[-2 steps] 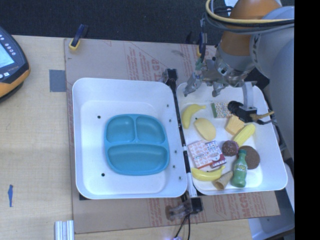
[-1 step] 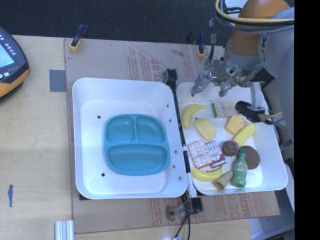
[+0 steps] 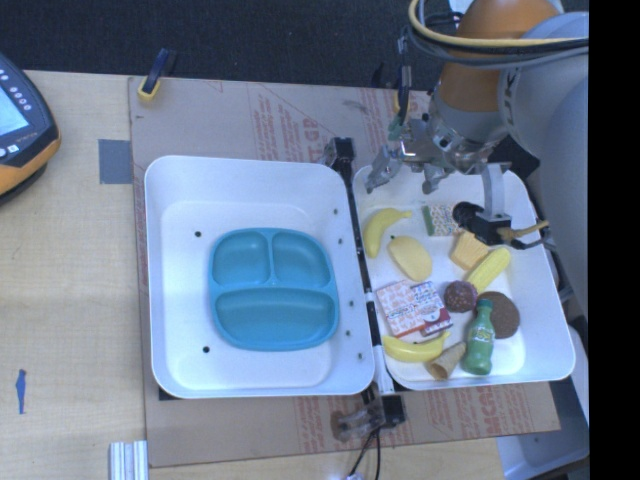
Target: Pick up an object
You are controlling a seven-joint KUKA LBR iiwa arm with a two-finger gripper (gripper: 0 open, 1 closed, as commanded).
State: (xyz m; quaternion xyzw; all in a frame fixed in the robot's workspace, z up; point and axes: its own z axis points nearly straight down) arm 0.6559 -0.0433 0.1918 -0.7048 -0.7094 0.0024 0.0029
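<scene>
On the wooden bench (image 3: 70, 298), the left shallow white plastic bin (image 3: 175, 183) carries a light blue three-compartment plate (image 3: 273, 289) at its centre. The right shallow white plastic bin (image 3: 545, 358) holds the candidates for picking. A curved yellow toy banana (image 3: 382, 227) lies at its ten o'clock, with a pale yellow lemon-like piece (image 3: 410, 258) just beside it. A red-and-white printed packet (image 3: 410, 306) sits near the middle, a second yellow banana (image 3: 415, 347) at six o'clock, and a green toy bottle (image 3: 480, 338) at five o'clock touching a brown round piece (image 3: 500, 313). The grey two-finger hand (image 3: 405, 175) hovers at the bin's twelve o'clock, fingers spread and released, grasping nothing, just above the first banana. The likely trouble is crowding: the toys lie touching or near each other, so a descending finger could land on a neighbour or on the bin's rim and push the target aside instead of closing around it
</scene>
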